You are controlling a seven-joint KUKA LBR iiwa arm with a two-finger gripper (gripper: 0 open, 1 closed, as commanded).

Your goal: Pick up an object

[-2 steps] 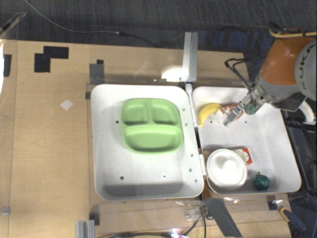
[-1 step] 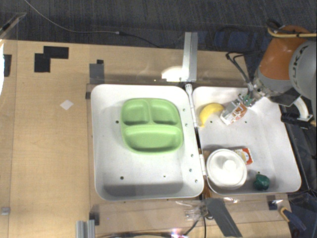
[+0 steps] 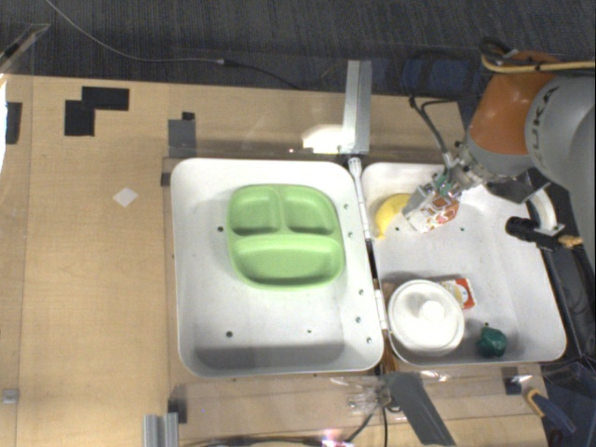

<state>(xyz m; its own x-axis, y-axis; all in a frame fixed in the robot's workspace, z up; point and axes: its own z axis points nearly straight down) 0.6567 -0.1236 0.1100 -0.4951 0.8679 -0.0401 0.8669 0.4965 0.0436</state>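
We've got the claw (image 3: pixel 445 186) over the right bin (image 3: pixel 531 277), orange-white packet (image 3: pixel 431 210) just below-left, touching; can't tell its opening or any hold.

arm (image 3: pixel 549 128): grey casing | orange band above wrist | black cables alongside

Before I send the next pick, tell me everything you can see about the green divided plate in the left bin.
The green divided plate is a light green, matte, plastic-looking tray with rounded corners. It has three compartments: two smaller ones along its far side and one wide one along its near side. It lies flat and upright, slightly rotated, near the middle of the left bin. Its compartments hold nothing, and only the bin floor touches it.
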